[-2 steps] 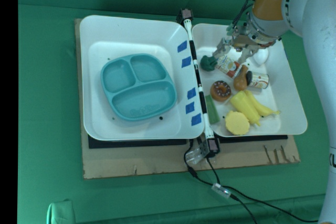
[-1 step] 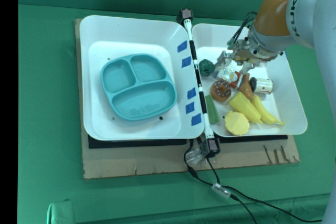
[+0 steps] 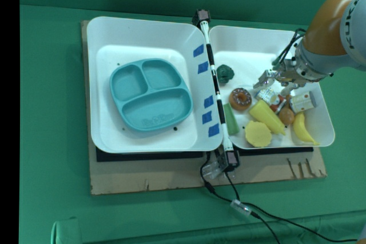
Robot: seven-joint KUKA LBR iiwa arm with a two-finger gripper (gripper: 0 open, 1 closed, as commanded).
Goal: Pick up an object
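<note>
The right bin [image 3: 251, 46] holds toy food: a dark green broccoli [image 3: 225, 72], a brown donut [image 3: 240, 99], a yellow wedge [image 3: 267, 115], a round yellow piece [image 3: 258, 134], a banana [image 3: 301, 128], a brown piece [image 3: 286, 116], a small box [image 3: 302, 102] and a green stick [image 3: 230, 118] along the left wall. My gripper [image 3: 273, 84] hangs over the pile's middle, just above the yellow wedge and right of the donut, with its fingers spread and nothing visibly between them.
The left bin [image 3: 108, 37] holds a teal divided plate [image 3: 151, 95]. A black-and-white bar with blue tape marks [image 3: 209, 101] runs between the bins. Cables [image 3: 251, 214] trail over the green bench in front.
</note>
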